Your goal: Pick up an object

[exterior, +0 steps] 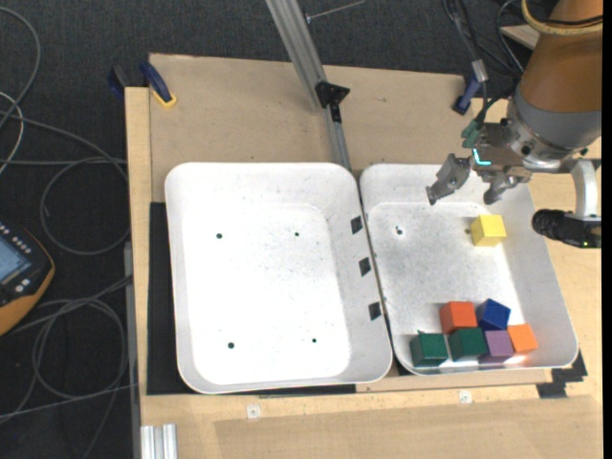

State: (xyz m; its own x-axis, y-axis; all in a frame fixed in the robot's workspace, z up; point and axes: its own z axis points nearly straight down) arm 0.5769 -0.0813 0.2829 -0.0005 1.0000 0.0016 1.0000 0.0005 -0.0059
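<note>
Dark carpet strewn with thin cables surrounds the wooden bench, and at the far left edge sits a handheld controller with a blue screen. Two blue clamps, one at the rear left corner and one at the rear right, pin the board down, presumably so it cannot shift under the arm. A slanted metal pole rises from the back of the bench between the two bins (likely a camera mount).

Going rightward, the left bin has nothing but four small dark dots on its floor. Three black clips join it to the right bin, which carries all the blocks. I count seven: one yellow block lying alone toward the rear, and six packed tight in the near right corner, namely two green, two orange, one blue and one purple. That cluster presses against the bin's wall, which I judge leaves little room for fingers.

Above the rear of the right bin hangs the hand, its two fingers spread apart with nothing between them, just up-left of the yellow block and not touching it. That lone block looks the easiest pick.
</note>
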